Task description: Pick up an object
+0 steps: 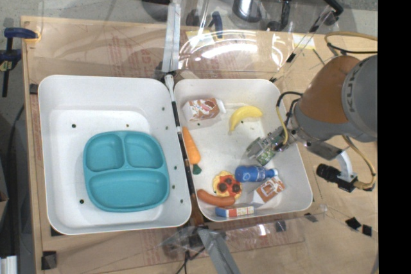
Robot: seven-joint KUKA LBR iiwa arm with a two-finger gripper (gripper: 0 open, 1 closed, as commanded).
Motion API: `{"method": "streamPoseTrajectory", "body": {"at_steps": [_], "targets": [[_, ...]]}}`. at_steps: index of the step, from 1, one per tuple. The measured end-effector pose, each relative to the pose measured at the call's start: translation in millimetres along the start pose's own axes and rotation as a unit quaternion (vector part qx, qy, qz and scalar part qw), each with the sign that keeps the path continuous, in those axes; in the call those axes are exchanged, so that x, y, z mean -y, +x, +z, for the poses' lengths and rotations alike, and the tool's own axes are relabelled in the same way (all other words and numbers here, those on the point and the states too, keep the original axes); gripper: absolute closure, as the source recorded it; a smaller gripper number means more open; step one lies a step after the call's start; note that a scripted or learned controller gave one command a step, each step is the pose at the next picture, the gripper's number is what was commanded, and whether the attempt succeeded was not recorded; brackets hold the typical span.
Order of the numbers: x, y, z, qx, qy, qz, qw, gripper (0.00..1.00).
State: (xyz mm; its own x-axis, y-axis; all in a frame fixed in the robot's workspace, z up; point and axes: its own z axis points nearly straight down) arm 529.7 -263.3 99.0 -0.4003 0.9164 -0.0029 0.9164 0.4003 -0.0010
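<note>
The right bin (192, 90) holds several toy foods: a yellow banana (244, 115), a white packet with a red print (201, 109), an orange carrot (191, 146), a small pizza slice (225, 183), a sausage (216, 197), a blue bottle (253, 173), a small red-and-white carton (270, 188) and a tube (234, 210) at the front wall. My gripper (257, 149) hangs low over the right-middle of this bin, just above the blue bottle and below the banana. Nothing shows between its tips.
The left bin (58, 96) holds a teal divided plate (125, 171). A clear plastic screen (231, 35) stands behind the right bin. The arm's orange-banded wrist (327, 99) overhangs the right bin's right wall. Someone's feet and a chair base are beyond the bench.
</note>
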Motion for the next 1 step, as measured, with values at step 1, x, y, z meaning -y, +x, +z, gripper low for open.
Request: {"method": "streamPoseTrajectory", "body": {"at_steps": [1], "targets": [[-12.1,60.3,-90.1,-0.001,-0.001,0.072,0.9974,1.0]]}}
